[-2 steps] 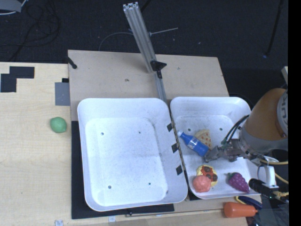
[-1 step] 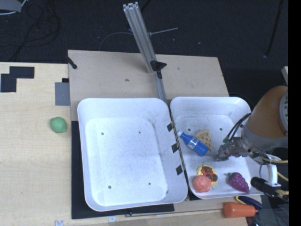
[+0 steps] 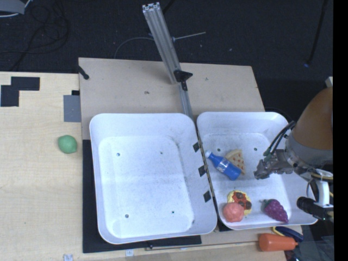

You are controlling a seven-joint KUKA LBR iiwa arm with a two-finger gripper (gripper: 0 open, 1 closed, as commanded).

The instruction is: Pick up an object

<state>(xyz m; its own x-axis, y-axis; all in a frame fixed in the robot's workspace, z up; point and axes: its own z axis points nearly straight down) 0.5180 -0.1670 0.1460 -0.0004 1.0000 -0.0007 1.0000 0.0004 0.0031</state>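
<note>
Nearest you, at the bench's front edge just outside the right bin, lies an orange carrot-shaped toy (image 3: 277, 242), with a thin blue and yellow item just beyond it, too small to identify.

Next, inside the right bin (image 3: 244, 119), along its near wall, you have three items:
- a pink-red round fruit (image 3: 234, 212), at the near left corner;
- a yellow piece with dark red spots (image 3: 240, 198), touching the far side of that fruit;
- a purple grape bunch (image 3: 275, 210), near the near right corner.

In the middle of that same bin:
- a blue bottle (image 3: 223, 166) with a white cap, lying on its side, close to the bin's left wall;
- a tan waffle-patterned wedge (image 3: 235, 159), touching the bottle's far right side.

The gripper (image 3: 263, 171) hangs over the right part of this bin, right of the wedge and apart from it. It reads as a dark cluster; you cannot tell how its jaws stand, and nothing shows between them.

The left bin (image 3: 142, 125) sits edge to edge with the right one.

Left of both bins, on the pale wooden surface, rests a green ball (image 3: 68, 144).

Farthest from you, a grey metal rail (image 3: 163, 39) slants up from behind the bins.
</note>
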